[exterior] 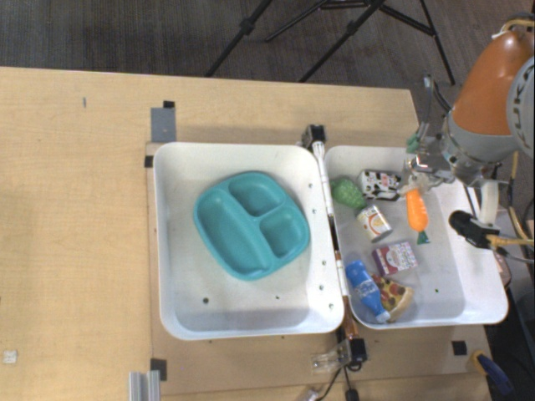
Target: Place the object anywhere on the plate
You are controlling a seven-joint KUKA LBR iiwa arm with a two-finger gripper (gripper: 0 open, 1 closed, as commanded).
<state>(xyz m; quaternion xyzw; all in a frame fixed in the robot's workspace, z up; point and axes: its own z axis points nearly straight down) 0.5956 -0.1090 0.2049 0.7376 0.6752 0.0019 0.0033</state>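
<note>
While the end effector hangs over the right bin, grip can't tell; carrot lies just below it w/ other toys, teal plate in left bin.

Arm: rounded orange band over a grey wrist section. Metallic gripper with small greenish marking. White part and black cable alongside.

A robotics lab: bench, white bins, tripod legs.
</note>
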